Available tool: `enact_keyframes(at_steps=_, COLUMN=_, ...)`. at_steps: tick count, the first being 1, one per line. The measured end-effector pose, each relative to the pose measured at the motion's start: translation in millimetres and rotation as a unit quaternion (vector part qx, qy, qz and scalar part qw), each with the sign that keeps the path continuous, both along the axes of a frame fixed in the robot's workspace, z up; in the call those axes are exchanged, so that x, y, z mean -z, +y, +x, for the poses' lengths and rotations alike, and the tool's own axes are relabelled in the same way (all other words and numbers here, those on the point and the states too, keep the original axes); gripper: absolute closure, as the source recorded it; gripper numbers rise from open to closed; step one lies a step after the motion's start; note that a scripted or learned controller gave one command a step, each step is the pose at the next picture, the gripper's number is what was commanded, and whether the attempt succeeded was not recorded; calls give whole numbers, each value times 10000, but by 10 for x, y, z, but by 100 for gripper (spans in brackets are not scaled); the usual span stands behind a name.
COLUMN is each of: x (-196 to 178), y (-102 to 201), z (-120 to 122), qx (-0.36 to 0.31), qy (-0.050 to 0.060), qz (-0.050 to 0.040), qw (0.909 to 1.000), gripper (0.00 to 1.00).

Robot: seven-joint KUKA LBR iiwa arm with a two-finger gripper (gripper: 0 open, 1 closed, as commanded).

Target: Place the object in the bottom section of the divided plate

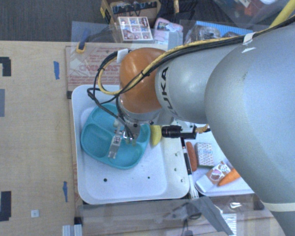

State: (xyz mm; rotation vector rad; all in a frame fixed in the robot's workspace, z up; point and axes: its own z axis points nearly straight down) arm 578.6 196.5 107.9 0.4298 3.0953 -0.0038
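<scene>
The grey KUKA arm with its orange wrist band (137,80) reaches in from 3 o'clock and covers much of the right-hand shallow white bin (214,186). Its wrist hangs over the left-hand shallow white bin (128,186), which rests on the pale wooden surface (29,132).

In the left bin lies the turquoise divided plastic plate (96,141), set toward the bin's 10 o'clock quarter. Its raised ribs split it into sections; one section shows at 9 o'clock, and another toward 6 o'clock.

The claw (119,137) points down over the plate's middle. A pale, narrow part (113,149) runs from it toward 7 o'clock over the lower section. It cannot be told whether this is a finger or a held item, nor whether the claw is apart or together.

Task status, as a judgement: placement is not confirmed. No separate object can be seen resting in the bottom section. The likeliest candidate, a small yellow rounded object (155,134), sits in the left bin just beside the plate's 3 o'clock rim, apart from the claw. Its long axis runs roughly 12 to 6 o'clock; no distinct front end is visible. If that is the task's thing, pick-up, transfer and release all remain.

In the right bin lie an orange carrot-shaped item (229,177) and a thin reddish stick (191,155).
</scene>
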Motion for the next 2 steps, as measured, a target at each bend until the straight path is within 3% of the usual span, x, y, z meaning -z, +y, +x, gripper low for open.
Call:
enact_keyframes(at_steps=1, x=-571, y=-863, z=320, qx=1331, qy=51, qz=38, qw=9911, gripper=0)
enact_keyframes(at_steps=2, x=172, y=-106, z=-66, qx=1057, qy=48, qz=4, qw=9944, gripper=0)
